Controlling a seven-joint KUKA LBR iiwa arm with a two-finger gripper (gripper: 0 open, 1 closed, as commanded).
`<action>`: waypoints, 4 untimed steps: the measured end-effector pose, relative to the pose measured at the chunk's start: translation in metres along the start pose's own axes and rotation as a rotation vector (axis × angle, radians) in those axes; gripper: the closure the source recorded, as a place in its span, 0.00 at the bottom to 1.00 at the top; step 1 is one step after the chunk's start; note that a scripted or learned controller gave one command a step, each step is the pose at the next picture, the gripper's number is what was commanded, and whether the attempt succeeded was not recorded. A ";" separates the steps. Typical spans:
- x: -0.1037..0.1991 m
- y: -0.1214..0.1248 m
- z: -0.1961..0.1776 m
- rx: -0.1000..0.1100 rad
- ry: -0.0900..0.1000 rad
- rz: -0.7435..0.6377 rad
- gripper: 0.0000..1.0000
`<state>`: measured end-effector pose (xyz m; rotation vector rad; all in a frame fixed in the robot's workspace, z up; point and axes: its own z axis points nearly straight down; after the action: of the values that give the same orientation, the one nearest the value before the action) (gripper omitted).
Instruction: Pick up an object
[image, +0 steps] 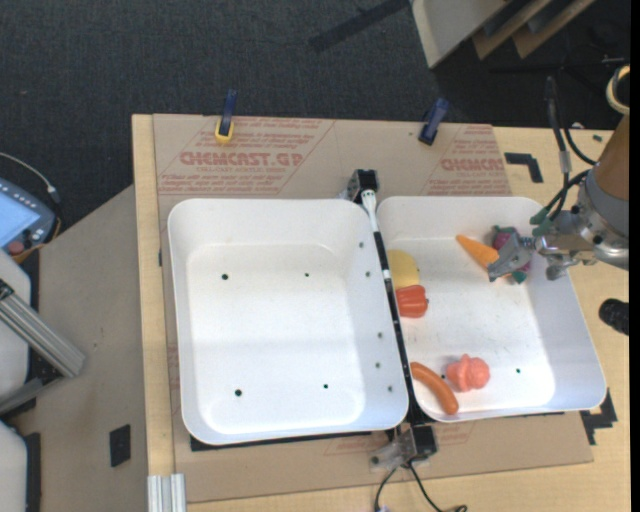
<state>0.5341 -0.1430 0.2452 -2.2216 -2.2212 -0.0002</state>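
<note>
Orange sausage-shaped toy (435, 388) lies at the near rim of the right bin (560, 350), close to the divider, tilted. Pink round toy (468, 373) just beside it, to the right, about touching. Further back along the divider: yellow piece (402, 267) with a red-orange piece (411, 301) directly in front of it, the two touching. Orange carrot-like cone (477, 249) sits in the far part of the right bin, tip pointing toward the back-left. Claw (512, 258) reaches in from the right, low over the bin, right beside the cone's wide end; whether it touches the cone is unclear. Can't tell how the claw is set. Nothing visibly gripped. Arm (605, 205) enters over the right bin's far right rim. Left bin (200, 300) has only small dark dots on its floor. Both bins sit on a cardboard sheet (300, 150) on the table, held by a yellow-blue clamp (226, 122) and a blue clamp (434, 121) at the far edge.
</note>
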 end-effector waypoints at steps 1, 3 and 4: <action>-0.002 -0.059 0.063 0.011 0.003 0.003 0.00; 0.059 -0.054 -0.225 -0.006 -0.003 -0.002 1.00; 0.059 -0.054 -0.224 -0.004 -0.002 -0.001 0.00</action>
<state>0.4804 -0.0840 0.4695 -2.2236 -2.2259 -0.0022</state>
